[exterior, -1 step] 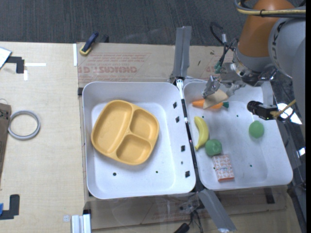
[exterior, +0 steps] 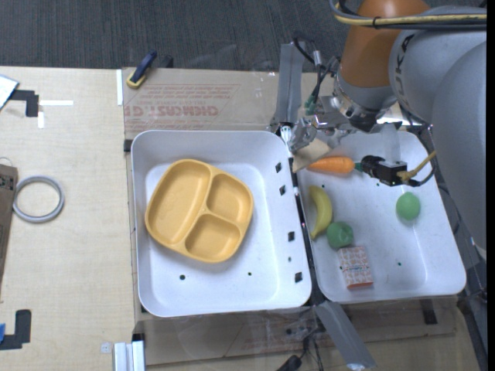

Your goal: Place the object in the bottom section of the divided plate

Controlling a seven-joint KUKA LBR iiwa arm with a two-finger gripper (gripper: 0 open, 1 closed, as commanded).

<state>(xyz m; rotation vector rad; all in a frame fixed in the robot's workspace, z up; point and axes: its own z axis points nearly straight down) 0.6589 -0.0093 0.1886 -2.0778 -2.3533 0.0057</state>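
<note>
A yellow divided plate [exterior: 199, 211] lies in the left white bin [exterior: 232, 288]; its bottom section [exterior: 210, 239] holds nothing. In the right bin [exterior: 418, 273] lie an orange carrot [exterior: 332, 165], a yellow banana [exterior: 320, 211], a green fruit [exterior: 339, 234], a green ball [exterior: 407, 205] and a small red-and-white box [exterior: 356, 267]. My gripper [exterior: 307, 135] hangs at the right bin's back left corner, just above and left of the carrot. The carrot appears to rest on the bin floor, apart from the gripper.
The raised wall between the two bins [exterior: 298, 207] runs down the middle. A roll of tape [exterior: 35, 198] lies on the wooden bench at left. Cardboard [exterior: 209, 103] and a blue-and-yellow tool [exterior: 141, 68] sit behind the left bin. A black-and-yellow cable end [exterior: 389, 169] hangs right of the carrot.
</note>
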